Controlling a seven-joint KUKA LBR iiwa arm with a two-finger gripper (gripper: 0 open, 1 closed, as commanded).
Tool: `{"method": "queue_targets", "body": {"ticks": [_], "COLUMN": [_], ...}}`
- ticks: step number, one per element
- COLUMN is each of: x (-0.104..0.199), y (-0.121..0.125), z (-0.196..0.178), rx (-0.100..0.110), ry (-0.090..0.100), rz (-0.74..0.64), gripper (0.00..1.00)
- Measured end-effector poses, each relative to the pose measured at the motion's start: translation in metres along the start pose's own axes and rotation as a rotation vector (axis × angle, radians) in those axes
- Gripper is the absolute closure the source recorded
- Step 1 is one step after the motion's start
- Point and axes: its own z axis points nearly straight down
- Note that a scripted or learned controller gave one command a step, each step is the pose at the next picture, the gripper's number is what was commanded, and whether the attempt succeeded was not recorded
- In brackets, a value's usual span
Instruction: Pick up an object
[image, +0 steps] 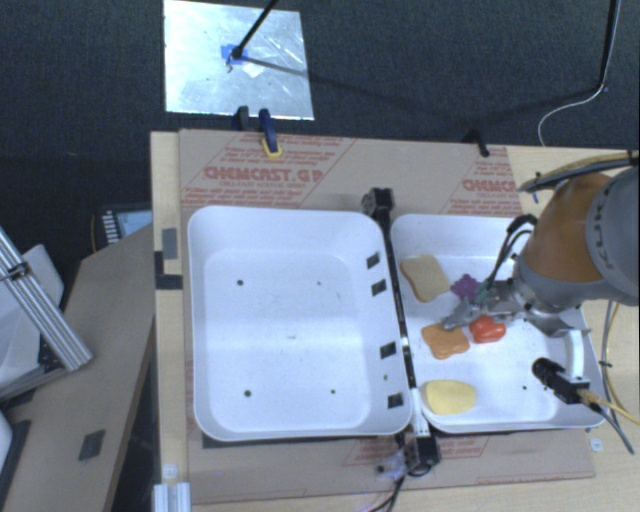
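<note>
The right bin (520, 235) holds several small objects. A tan flat piece (423, 277) lies at its left, with a small purple object (464, 288) beside it. An orange piece (446, 340) and a red object (488, 329) sit mid-bin, and a yellow lump (450, 397) rests near the front wall. My gripper (462, 318) reaches in from the right and is low in this bin, between the purple object, the orange piece and the red object. It is close against the red one. Whether anything is held is hidden by the gripper body.
The left bin (215, 240) stands beside the right one, with a rim carrying black clips (390, 350) between them. Both rest on a cardboard sheet (330, 165). A shiny metal plate (238, 60) lies beyond the bench.
</note>
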Motion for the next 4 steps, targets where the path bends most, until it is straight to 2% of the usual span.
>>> {"method": "queue_targets", "body": {"ticks": [1, 2, 3, 4], "x": [-0.002, 0.013, 0.066, 0.130], "y": [0.001, -0.003, -0.032, -0.014], "z": [-0.018, -0.047, -0.113, -0.200], "rx": [-0.007, 0.000, -0.001, -0.010], "ry": [-0.002, -0.002, 0.000, 0.001], "rz": [0.003, 0.001, 0.000, -0.005], "gripper": [1.00, 1.00, 1.00, 1.00]}}
